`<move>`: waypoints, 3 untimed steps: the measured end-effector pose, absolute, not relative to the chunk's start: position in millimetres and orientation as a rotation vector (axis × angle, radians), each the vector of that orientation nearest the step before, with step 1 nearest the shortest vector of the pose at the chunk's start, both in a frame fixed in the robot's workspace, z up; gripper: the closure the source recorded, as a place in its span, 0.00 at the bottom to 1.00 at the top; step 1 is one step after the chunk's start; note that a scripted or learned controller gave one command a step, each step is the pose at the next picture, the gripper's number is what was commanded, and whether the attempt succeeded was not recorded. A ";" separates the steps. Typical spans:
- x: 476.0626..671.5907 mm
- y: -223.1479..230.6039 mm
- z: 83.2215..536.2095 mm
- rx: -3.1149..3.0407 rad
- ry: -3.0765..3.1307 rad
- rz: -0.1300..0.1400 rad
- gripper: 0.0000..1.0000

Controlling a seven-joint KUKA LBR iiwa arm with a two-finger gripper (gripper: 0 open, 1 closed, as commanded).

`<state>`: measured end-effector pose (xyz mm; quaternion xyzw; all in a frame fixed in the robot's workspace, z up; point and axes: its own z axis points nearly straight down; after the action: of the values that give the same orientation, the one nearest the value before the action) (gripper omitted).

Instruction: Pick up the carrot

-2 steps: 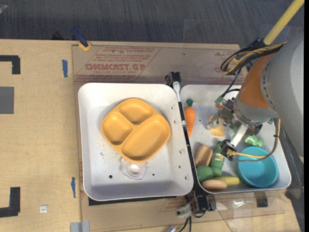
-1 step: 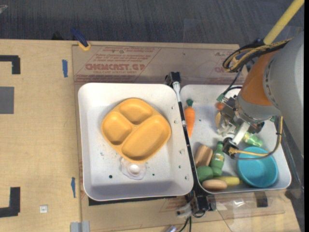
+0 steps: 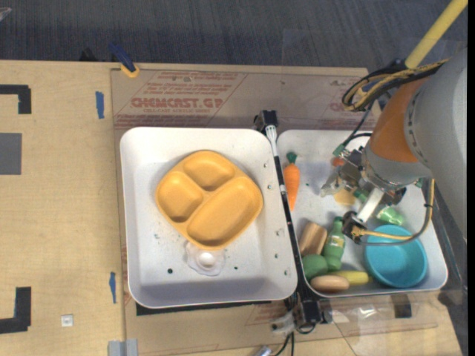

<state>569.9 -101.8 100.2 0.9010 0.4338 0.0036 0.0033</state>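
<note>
The carrot [image 3: 291,184] is orange with a green top and lies along the left wall of the right bin [image 3: 312,143], leaf end pointing to the back. My gripper [image 3: 344,180] hangs over the middle of the right bin, a short way to the right of the carrot and apart from it. The grey wrist with its orange band [image 3: 393,132] rises behind it to the right. Cables and the gripper body hide what sits directly under it.
The left bin [image 3: 141,221] holds a yellow divided plate [image 3: 210,196] and a small white piece [image 3: 208,259]. In front of the carrot lie a tan cylinder [image 3: 312,237], a green bottle [image 3: 335,245], a blue bowl [image 3: 395,258], a bun [image 3: 330,282] and a yellow piece [image 3: 357,277].
</note>
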 end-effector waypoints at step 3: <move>637.2 -157.2 87.2 3.013 0.879 0.003 0.00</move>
<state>637.2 -157.2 87.2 0.9600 0.2799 0.0011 0.0016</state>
